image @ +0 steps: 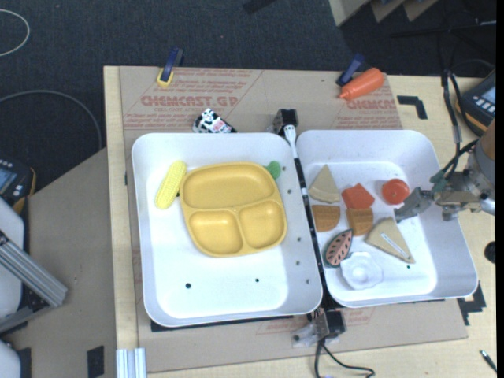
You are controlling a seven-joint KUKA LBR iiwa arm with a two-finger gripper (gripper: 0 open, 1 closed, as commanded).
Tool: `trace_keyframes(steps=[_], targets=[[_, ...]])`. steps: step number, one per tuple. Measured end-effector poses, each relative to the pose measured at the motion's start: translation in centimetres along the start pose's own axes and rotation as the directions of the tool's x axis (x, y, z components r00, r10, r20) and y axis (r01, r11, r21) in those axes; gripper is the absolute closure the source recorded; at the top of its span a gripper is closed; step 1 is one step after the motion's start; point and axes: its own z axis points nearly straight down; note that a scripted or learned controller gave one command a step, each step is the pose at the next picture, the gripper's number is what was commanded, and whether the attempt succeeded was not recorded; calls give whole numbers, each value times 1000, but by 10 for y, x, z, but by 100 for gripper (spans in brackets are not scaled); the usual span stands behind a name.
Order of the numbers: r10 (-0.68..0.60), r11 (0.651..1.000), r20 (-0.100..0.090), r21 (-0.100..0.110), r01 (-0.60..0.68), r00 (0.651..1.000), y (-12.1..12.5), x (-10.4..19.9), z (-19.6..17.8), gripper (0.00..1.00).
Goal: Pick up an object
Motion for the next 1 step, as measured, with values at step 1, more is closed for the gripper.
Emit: trace_keyframes(steps=[1], targets=[[1,1000,-3,7,-1,1000,0,-8,47,0]])
